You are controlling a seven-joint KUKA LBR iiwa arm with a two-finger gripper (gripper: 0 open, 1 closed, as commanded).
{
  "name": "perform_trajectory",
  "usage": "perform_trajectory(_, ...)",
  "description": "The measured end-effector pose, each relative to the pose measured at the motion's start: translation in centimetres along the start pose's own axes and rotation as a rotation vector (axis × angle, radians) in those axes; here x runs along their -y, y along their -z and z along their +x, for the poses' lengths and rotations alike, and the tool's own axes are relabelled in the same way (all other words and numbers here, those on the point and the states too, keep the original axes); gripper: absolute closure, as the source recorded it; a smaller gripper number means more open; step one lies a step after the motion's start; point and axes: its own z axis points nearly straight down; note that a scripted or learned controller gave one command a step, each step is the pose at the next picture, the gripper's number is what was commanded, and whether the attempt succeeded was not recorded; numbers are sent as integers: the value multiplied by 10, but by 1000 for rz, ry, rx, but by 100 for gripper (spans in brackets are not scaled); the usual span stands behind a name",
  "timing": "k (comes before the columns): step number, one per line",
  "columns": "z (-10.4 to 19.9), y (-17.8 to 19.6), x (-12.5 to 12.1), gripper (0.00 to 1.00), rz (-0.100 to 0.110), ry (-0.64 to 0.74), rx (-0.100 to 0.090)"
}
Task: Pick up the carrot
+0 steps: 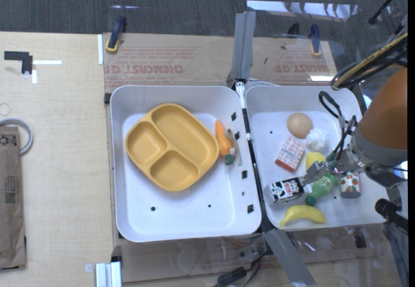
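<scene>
Carrot (223, 138) lying in left bin (130, 214) just beside yellow tray (172, 146); gripper (322, 174) low over right bin's clutter, grip state impossible to tell; best lifted clear before crossing divider.

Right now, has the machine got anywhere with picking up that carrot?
Nothing looks done yet: the carrot lies in the left bin, beside the yellow tray. The gripper is low over the right bin, among the toy food there. Left to do: cross over, grasp the carrot and lift it.
</scene>
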Motion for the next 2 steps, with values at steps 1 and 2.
perform_trajectory(1, 30, 37, -60, 0, -4, 265, 3)
perform_trajectory(2, -22, 78, -26, 0, -3, 203, 3)
